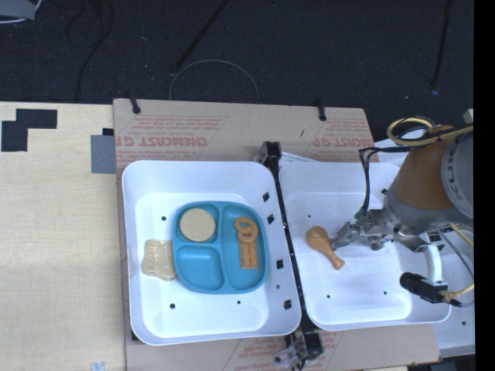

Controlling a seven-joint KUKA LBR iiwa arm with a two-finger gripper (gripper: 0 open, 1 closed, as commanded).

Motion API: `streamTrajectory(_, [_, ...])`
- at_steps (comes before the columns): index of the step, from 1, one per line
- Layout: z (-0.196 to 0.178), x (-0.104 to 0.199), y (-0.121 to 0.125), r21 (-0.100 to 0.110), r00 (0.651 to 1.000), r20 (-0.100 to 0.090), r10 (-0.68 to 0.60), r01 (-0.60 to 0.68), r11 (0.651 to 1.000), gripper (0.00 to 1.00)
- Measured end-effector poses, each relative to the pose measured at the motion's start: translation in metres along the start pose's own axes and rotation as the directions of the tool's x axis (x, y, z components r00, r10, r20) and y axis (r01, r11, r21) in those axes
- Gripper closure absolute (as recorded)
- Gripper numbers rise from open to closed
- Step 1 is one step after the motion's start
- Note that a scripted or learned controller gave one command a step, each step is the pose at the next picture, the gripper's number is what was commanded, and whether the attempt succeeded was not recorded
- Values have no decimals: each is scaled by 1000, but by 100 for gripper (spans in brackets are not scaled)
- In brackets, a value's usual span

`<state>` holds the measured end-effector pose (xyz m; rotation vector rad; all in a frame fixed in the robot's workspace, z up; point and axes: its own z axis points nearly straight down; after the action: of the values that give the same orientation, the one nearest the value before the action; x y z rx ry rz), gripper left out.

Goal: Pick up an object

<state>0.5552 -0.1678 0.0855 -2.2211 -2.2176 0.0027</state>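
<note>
we've got the tool (346, 235) low in the right bin (363, 315), just beside the drumstick (325, 246) lying loose on the bin floor; can't tell how far it's open, nothing visibly held. we'd centre over the thin shaft, straddle it crosswise, then close and lift straight.

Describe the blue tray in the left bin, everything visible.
The blue tray looks like smooth plastic, with rounded corners and three compartments. It lies flat in the left bin, roughly centred on the floor. The upper-left compartment holds a round tan disc; the right compartment holds a tan key-shaped piece, ring end up; nothing is seen in the lower-left compartment. A pale tan, bread-like piece lies on the bin floor against the tray's left edge.
</note>
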Motion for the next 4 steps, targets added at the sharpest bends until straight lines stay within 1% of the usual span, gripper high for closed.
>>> streamTrajectory(1, [-12,-1,0,-1,1000,0,3,-3,1000,100])
streamTrajectory(2, [-66,6,-6,-5,1000,1,-3,3,1000,100])
streamTrajectory(3, [-130,5,-5,-8,1000,2,-3,3,1000,100])
streamTrajectory(4, [-157,4,-5,-4,1000,1,-3,3,1000,100])
